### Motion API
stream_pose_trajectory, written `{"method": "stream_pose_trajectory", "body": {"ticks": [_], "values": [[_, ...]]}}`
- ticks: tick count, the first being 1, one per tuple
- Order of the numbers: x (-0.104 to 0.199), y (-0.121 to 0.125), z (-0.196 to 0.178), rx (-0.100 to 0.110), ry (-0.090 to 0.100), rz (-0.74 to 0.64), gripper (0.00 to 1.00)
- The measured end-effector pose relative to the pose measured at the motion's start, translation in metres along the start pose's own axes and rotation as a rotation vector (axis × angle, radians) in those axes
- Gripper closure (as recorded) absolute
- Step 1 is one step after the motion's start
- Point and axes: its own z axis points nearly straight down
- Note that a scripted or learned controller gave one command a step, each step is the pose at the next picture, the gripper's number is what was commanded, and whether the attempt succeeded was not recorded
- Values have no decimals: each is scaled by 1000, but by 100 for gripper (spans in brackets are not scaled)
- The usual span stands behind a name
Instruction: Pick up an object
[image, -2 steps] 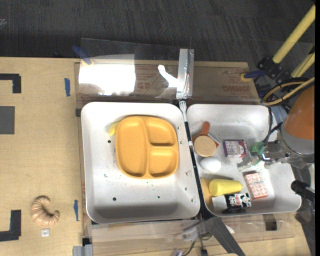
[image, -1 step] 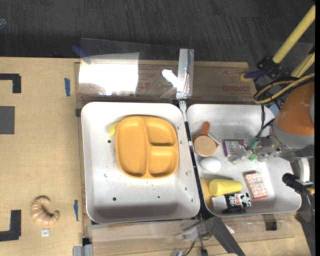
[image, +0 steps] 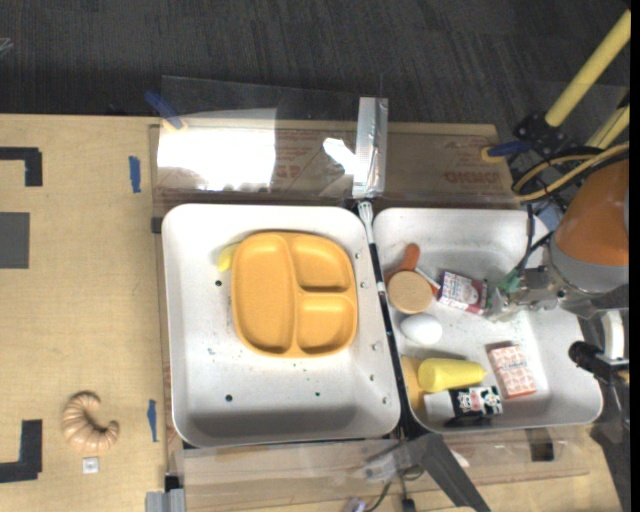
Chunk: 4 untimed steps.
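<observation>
The right bin (image: 560, 225) holds several small things. A tan round disc with an orange stub (image: 410, 288) lies by the bin's left wall, with a white egg (image: 421, 329) just below it. A pink and white packet (image: 461, 291) lies in the middle. Near the front are a yellow block (image: 449, 375), a black and white cow-patterned item (image: 467, 402) and a pink patterned box (image: 511, 369). My gripper (image: 508, 294) reaches in from the right and sits low, just right of the packet. The orange band (image: 598, 228) shows above the wrist.
The left bin (image: 190, 330) holds a yellow divided tray (image: 294, 292). A croissant-shaped toy (image: 90, 421) lies on the bench at far left. A clear plastic panel (image: 260, 150) stands behind the bins. Cables and a yellow pole (image: 590, 65) are at the back right.
</observation>
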Motion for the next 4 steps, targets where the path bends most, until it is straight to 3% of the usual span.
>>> {"method": "stream_pose_trajectory", "body": {"ticks": [1, 2, 3, 4], "values": [[0, 0, 1, 2, 1, 0, 0], [-1, 21, 11, 7, 1, 87, 0], [-2, 23, 0, 1, -1, 87, 100], [54, 36, -97, 10, 1, 529, 100]]}}
